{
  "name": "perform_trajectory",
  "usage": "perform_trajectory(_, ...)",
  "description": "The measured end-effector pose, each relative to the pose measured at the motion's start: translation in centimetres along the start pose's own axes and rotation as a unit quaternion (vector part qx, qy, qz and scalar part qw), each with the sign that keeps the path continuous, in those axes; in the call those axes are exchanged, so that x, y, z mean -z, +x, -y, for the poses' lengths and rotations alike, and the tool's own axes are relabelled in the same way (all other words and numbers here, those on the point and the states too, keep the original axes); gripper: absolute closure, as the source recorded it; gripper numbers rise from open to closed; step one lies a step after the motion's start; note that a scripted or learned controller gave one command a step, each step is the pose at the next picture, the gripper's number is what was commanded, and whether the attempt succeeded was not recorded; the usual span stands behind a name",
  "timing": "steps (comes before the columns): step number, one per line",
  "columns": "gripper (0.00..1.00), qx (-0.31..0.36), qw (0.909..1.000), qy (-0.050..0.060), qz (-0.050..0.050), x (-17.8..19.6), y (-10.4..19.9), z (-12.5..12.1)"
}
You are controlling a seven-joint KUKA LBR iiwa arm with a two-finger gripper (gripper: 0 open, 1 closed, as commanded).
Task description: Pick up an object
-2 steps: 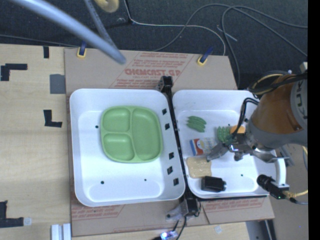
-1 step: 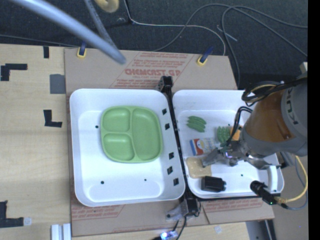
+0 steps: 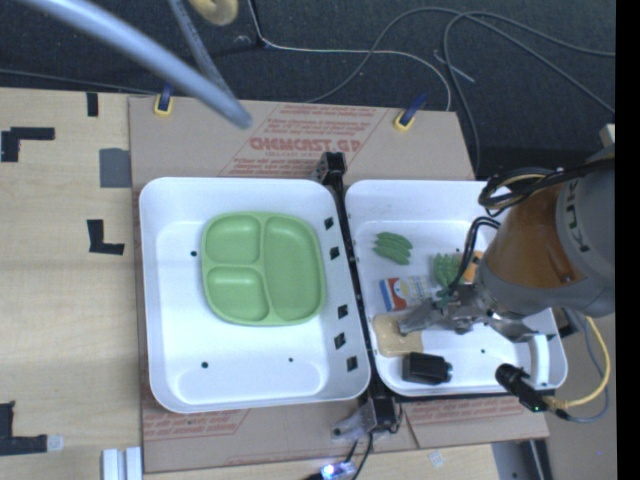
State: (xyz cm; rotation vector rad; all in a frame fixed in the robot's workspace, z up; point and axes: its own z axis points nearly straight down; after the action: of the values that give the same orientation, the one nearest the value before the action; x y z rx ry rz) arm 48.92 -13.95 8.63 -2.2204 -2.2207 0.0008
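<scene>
Your gripper (image 3: pixel 412 320) hangs low in the right bin (image 3: pixel 420 196) amid crowded items; I cannot tell the fingers' state. The tan block (image 3: pixel 390 336) beneath could slip or get nudged against the black object (image 3: pixel 427 368).

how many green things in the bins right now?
3. A green divided plate in the left bin; a small green pod-like item near the top of the right bin; another small green item beside the arm. More may be hidden under the arm.
</scene>
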Motion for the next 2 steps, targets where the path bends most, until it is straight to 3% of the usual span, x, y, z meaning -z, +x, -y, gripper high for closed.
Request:
perform_trajectory(1, 1.00, 0.000, 1.0000, -0.003, -0.001, 1.2, 0.1, -0.2)
perform_trajectory(2, 1.00, 0.001, 1.0000, -0.002, 0.001, 7.5, -0.2, -0.2)
